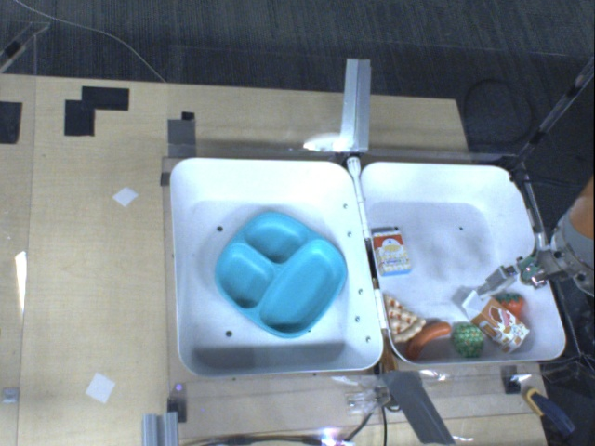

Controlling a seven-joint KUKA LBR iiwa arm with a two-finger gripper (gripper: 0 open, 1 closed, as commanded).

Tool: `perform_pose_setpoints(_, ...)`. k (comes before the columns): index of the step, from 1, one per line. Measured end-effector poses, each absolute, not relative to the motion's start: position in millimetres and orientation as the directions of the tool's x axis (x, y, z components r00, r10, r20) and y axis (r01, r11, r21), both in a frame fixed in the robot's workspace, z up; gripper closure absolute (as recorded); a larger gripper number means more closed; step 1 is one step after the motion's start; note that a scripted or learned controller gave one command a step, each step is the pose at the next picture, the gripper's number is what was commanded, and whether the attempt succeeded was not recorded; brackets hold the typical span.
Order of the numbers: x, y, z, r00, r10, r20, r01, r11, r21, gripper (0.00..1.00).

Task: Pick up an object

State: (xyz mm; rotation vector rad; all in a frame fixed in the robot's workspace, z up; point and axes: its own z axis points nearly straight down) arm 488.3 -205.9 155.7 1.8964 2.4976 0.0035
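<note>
The gripper (482,289) hangs low over the right bin (437,189), fingers slightly parted with nothing between them, just above the toy food heaped at the front: carton (502,327), broccoli (468,340), sausage (428,334), waffle (401,316). A small printed box (391,252), text unreadable, lies near the divider. A blue sectioned plate (281,272) fills the left bin (195,212) on the wooden bench (84,277)

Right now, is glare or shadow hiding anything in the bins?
Camera view: bright glare on the metal divider post at the bins' top edge; soft shadow along the left bin near wall under the blue tray; right-bin items stay readable; the gripper looks slightly blurred.
</note>
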Motion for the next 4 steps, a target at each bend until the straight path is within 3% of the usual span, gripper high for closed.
perform_pose_setpoints(1,488.2,-205.7,124.4,-0.489,0.872,-0.003,0.872,0.489,0.004,0.00)
perform_pose_setpoints(2,511.7,-132.8,114.0,-0.565,0.825,-0.003,0.825,0.565,0.004,0.00)
perform_pose_setpoints(3,492.4,-89.3,138.6,-0.602,0.798,-0.003,0.798,0.602,0.004,0.00)
perform_pose_setpoints(4,532.9,-92.6,146.7,-0.389,0.921,-0.003,0.921,0.389,0.004,0.00)
